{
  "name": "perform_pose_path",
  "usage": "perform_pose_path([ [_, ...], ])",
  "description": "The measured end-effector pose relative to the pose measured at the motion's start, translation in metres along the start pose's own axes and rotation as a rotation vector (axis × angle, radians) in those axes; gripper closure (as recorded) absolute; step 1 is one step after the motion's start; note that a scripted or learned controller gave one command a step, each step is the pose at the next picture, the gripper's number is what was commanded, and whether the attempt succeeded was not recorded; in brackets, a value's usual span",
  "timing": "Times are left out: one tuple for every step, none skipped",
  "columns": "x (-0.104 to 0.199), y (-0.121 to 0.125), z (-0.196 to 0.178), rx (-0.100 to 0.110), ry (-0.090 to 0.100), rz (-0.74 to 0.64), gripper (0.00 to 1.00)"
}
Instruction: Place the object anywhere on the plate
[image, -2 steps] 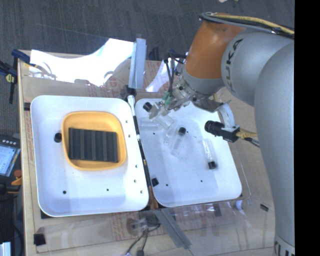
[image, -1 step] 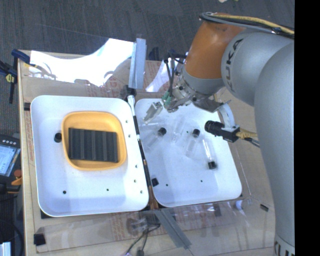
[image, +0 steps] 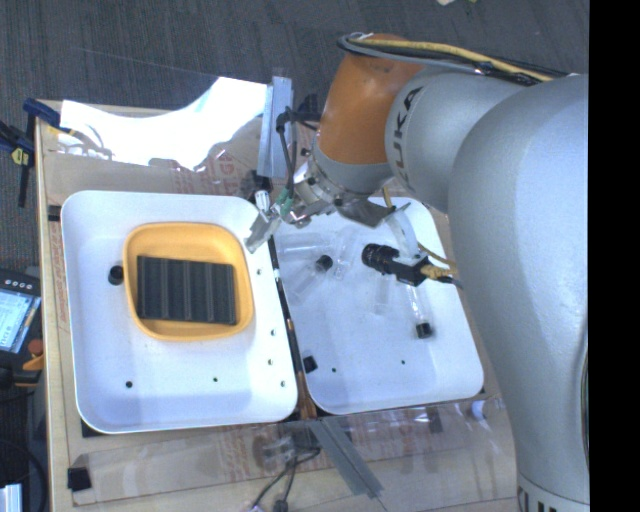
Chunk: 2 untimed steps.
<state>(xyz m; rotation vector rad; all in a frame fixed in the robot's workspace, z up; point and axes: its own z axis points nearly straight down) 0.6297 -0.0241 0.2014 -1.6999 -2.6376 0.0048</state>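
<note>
Arm (image: 480, 150): KUKA lettering partly readable. Tool (image: 262, 222) sits over the seam between left bin (image: 150, 390) and right bin (image: 380, 370); open or closed, can't tell. Dark ridged block (image: 190, 290) lies on yellow plate (image: 180, 238) in left bin, bare floor all round the plate.

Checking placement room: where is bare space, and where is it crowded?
Bare: left bin floor between the yellow plate and near rim; right bin, near strip. Crowded: the plate, mostly under a dark ribbed block; right bin's far half, beneath the gripper.
</note>
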Motion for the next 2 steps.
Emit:
perform_pose_path([
  [0.000, 0.000, 0.000, 0.000, 0.000, 0.000, 0.00],
  [0.043, 0.003, -0.025, -0.003, -0.002, 0.038, 0.00],
])
